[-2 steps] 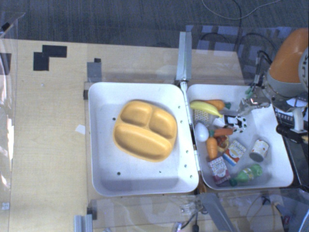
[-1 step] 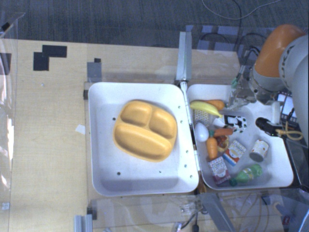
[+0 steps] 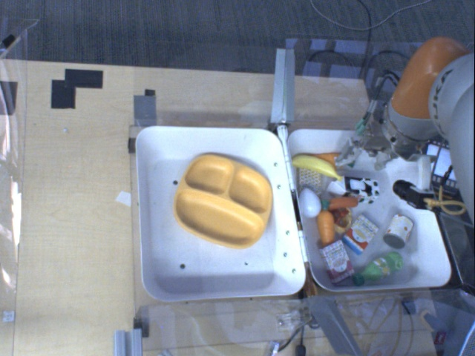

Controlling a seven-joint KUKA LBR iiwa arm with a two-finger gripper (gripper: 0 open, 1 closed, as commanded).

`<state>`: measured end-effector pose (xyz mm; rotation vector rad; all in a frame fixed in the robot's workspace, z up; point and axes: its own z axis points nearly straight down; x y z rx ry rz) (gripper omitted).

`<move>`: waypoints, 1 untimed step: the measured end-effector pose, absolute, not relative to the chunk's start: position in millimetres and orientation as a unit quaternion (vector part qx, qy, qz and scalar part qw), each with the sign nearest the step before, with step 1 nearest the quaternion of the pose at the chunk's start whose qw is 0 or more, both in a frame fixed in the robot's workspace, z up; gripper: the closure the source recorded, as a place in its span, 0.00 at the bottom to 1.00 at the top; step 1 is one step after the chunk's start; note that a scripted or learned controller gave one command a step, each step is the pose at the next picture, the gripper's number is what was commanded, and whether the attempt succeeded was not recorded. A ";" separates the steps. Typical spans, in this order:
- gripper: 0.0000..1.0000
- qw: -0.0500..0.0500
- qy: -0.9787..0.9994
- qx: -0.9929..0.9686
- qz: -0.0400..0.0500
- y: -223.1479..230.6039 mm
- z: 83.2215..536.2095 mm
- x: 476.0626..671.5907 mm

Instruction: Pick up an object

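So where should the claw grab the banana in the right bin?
Probably around the middle of the banana, coming straight down from above. It lies flat along the bin's top left, long and thin, so its narrow width should fit between the fingers there. The left bin wall sits close beside its end and an orange piece touches its far side, so sideways approaches look crowded. The claw is already nearby.
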<state>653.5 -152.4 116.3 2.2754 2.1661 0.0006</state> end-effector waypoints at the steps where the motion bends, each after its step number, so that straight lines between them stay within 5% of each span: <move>1: 0.00 0.004 0.726 0.688 0.002 -113.4 87.3 644.5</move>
